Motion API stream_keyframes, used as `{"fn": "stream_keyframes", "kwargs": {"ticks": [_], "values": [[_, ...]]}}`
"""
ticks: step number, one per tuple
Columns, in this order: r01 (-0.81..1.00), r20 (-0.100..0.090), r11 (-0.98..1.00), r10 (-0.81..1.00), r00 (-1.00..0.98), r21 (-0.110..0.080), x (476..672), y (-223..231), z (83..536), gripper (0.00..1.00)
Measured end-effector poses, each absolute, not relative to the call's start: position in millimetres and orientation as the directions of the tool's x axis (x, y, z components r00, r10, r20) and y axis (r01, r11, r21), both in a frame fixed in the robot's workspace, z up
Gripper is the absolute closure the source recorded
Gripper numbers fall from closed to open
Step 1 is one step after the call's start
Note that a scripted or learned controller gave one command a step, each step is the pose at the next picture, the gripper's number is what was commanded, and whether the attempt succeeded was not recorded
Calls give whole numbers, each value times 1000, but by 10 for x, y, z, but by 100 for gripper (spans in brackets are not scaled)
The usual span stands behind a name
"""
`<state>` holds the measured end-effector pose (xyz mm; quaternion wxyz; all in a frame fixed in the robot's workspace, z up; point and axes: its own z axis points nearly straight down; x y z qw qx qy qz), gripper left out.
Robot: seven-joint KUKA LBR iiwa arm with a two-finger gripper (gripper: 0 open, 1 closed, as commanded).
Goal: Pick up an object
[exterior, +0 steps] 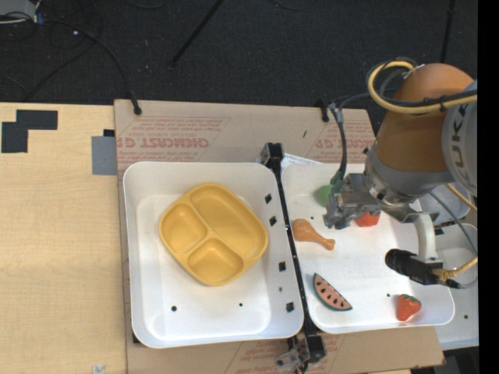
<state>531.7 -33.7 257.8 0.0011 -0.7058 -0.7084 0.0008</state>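
One camera view: the gripper [343, 213] hangs low over the right bin [366, 318], a red piece [367, 219] touching its right side and a chicken drumstick [312, 235] just to its left, long axis running left-right. Whether the jaws are spread, I cannot tell.
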Motion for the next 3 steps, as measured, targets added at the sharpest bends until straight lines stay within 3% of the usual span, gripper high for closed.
{"fn": "stream_keyframes", "kwargs": {"ticks": [3], "values": [[1000, 0, 4, 1000, -4, -2, 5962, 1097, 2283, 100]]}}
